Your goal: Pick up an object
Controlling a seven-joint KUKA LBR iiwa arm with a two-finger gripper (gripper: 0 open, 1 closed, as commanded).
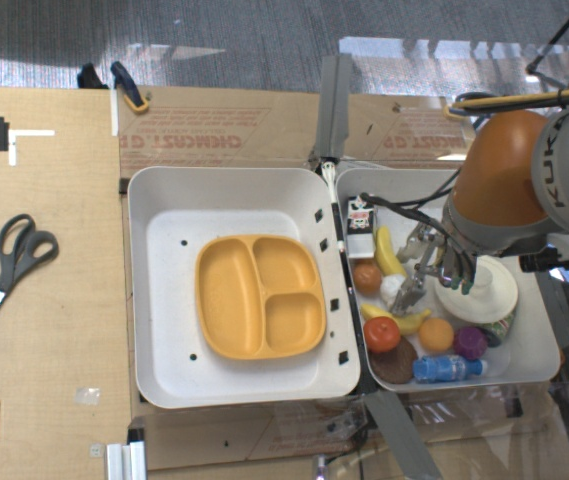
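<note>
The arm (509, 183) hides much of the right bin (539, 363); "KUKA" is cut off at the frame's right edge. The gripper (414, 290) hangs over the toy food (404, 328) there; whether it grips anything, I cannot tell.

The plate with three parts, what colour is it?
The divided plate is yellow-orange, seen in the camera view.
</note>
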